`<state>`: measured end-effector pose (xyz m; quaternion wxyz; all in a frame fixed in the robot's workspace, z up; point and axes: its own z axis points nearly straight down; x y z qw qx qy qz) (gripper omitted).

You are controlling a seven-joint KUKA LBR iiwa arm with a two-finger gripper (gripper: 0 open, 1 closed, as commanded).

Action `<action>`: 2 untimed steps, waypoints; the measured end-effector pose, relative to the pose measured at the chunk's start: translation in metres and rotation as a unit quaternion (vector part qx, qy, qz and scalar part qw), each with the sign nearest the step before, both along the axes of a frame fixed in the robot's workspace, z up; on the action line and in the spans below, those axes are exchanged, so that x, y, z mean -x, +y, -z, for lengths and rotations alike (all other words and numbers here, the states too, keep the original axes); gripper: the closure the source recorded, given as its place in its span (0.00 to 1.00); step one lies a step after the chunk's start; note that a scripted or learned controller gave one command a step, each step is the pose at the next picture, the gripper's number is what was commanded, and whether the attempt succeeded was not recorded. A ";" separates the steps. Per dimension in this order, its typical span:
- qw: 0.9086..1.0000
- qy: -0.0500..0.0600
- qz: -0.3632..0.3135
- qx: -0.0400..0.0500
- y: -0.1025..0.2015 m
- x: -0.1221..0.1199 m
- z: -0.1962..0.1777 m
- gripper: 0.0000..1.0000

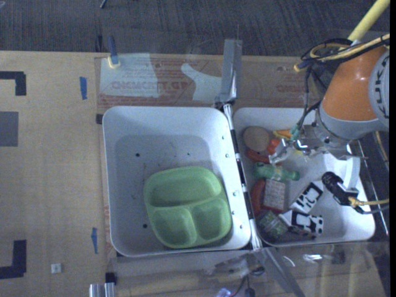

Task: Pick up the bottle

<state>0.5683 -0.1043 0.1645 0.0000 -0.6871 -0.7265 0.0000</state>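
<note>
From my console, the pick had not been made. The small green plastic bottle point(276, 173) lay on its side on the floor of the shallow white bin on the arm's side point(362, 228), roughly in the middle and hemmed in by clutter. A round brownish lump point(254, 138) sat beyond it, a flat reddish packet point(274, 194) lay against it or very nearly so on the near side, and a black-and-white patterned card point(307, 198) lay just beside that.

The grey arm's two-finger gripper point(286, 148) hung low over this bin, just beyond the bottle and, as far as I could judge, apart from it. I saw nothing in its grasp, and I could not tell whether it was released or clenched. I judged the whole job as left to do: line up over the bottle, come down, close on it and lift it clear of its neighbours.

The other shallow white bin point(124, 166) held a pale green moulded plastic tray with three compartments point(187, 206), set toward its near corner. Both bins sat on a tan board bench point(49, 166) that carried black corner marks and short strips of blue tape point(83, 87). Dark grey carpet point(247, 11) ran along the far side of the bench.
</note>
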 end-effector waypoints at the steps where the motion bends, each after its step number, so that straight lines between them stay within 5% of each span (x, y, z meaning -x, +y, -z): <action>1: 0.994 -0.015 0.107 -0.001 0.007 -0.008 0.056 0.00; 2: 0.994 -0.016 0.107 -0.001 0.008 -0.009 0.045 1.00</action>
